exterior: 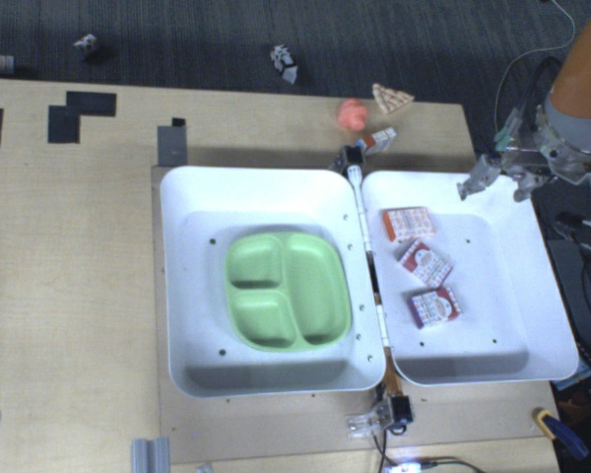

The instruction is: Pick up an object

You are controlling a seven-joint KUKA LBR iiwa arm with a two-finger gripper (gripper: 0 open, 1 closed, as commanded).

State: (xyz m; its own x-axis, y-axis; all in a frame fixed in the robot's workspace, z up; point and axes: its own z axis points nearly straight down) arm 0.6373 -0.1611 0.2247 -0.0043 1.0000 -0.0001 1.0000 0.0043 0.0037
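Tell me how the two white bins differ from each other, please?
The left bin holds one green divided tray; the right bin holds three small red-and-white cartons. The tray fills much of the left bin's floor, while the cartons sit in a loose column near the right bin's left side. The gripper hangs over the right bin's far edge, not the left's. Both bins are shallow, white and side by side.

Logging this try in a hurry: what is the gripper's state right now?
Gripper: open, holding nothing, above the far right rim of the right bin, apart from the three small cartons.
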